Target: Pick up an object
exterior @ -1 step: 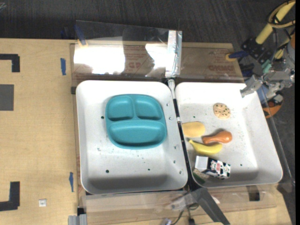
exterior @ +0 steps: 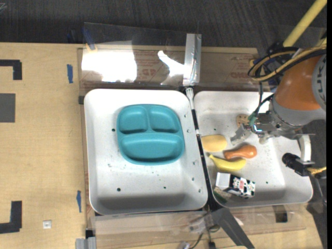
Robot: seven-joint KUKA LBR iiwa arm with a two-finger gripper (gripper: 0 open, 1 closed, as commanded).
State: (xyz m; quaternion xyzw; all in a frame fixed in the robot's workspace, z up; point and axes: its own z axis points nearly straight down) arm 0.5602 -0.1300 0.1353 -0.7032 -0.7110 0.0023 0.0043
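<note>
Two white bins sit side by side on a tabletop. The left bin holds a teal divided plate. In the right bin, a yellow banana lies roughly left to right beside an orange toy. The tool hovers just above them; its opening cannot be judged. Bare floor lies toward the bin's right side.

One fixed camera hangs above the bench, looking down at a slant, far enough off to take in both bins whole. The left bin sits near the middle of the view; the right bin lies just right of it, and dark floor shows beyond it.
</note>
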